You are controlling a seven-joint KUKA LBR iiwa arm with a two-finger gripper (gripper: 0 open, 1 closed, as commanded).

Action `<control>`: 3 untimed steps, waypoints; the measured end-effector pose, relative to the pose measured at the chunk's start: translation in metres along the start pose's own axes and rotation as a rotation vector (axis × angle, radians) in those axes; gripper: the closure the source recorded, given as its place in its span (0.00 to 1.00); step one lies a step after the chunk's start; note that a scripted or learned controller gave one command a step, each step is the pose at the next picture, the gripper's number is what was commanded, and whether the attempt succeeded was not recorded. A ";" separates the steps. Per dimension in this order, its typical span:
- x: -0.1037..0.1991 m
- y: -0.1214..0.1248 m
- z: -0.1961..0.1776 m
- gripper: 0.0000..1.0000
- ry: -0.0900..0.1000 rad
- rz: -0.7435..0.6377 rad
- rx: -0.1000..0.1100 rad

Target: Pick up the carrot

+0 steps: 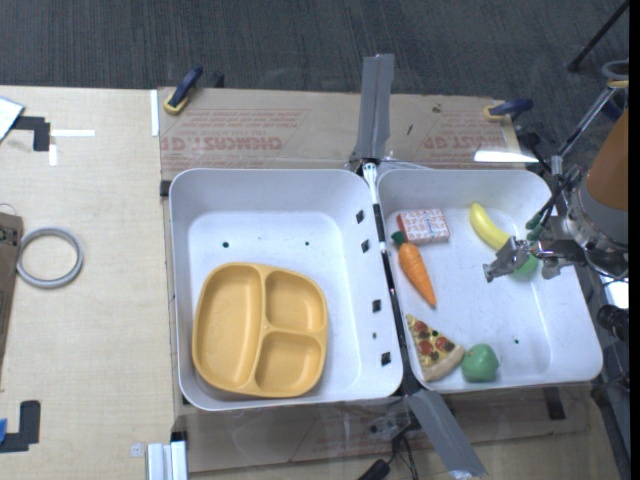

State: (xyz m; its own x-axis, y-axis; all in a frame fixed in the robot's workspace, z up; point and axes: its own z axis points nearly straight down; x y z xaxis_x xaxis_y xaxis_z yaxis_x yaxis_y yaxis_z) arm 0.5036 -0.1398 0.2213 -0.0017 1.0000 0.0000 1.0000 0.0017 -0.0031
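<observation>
since the carrot point(416, 273) lies untouched on the floor of the right bin point(560, 368), below the small box point(424, 226), nothing of the pick is done. the end effector point(505, 264) hovers near the banana point(488, 226), empty, grip state impossible to tell.

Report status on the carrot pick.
Gripper low in the right bin, right of the carrot, nothing between its fingers. Carrot lies flat, untouched. Pink box sits just above it; banana near the gripper.
</observation>
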 end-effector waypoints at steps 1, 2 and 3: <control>0.023 -0.026 0.022 0.00 0.001 0.138 0.000; 0.047 -0.026 0.120 0.00 0.000 0.010 0.000; 0.047 0.048 0.124 0.00 -0.001 0.007 -0.002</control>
State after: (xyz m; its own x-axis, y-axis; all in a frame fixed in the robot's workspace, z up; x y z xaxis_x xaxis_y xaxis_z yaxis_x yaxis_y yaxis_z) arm 0.5508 -0.0925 0.0967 0.0052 1.0000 -0.0007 1.0000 -0.0052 -0.0015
